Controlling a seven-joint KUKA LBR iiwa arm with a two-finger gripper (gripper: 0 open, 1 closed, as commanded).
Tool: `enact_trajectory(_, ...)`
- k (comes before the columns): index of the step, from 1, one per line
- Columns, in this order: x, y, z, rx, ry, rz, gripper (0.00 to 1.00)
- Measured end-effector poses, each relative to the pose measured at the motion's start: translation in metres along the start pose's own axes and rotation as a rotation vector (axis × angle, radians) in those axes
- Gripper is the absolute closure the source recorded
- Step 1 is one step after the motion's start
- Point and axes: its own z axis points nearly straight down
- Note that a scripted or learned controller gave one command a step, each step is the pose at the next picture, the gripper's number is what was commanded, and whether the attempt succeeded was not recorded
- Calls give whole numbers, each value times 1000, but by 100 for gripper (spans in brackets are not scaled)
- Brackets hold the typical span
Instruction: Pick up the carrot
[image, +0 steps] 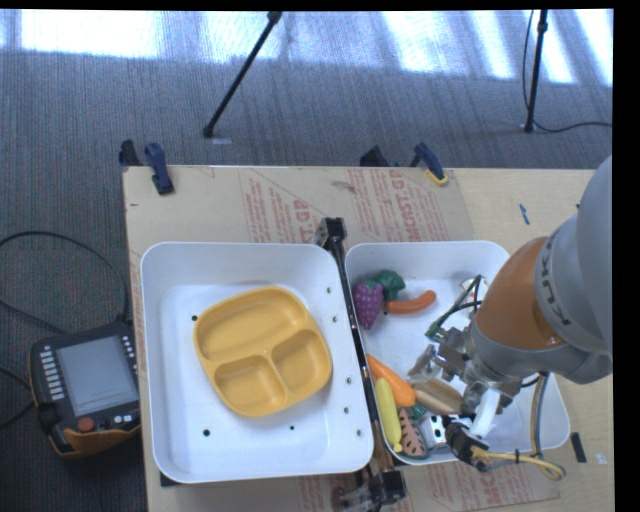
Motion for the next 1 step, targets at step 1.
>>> enact_trajectory(1,11,-17,-3,-21,7,238,0)
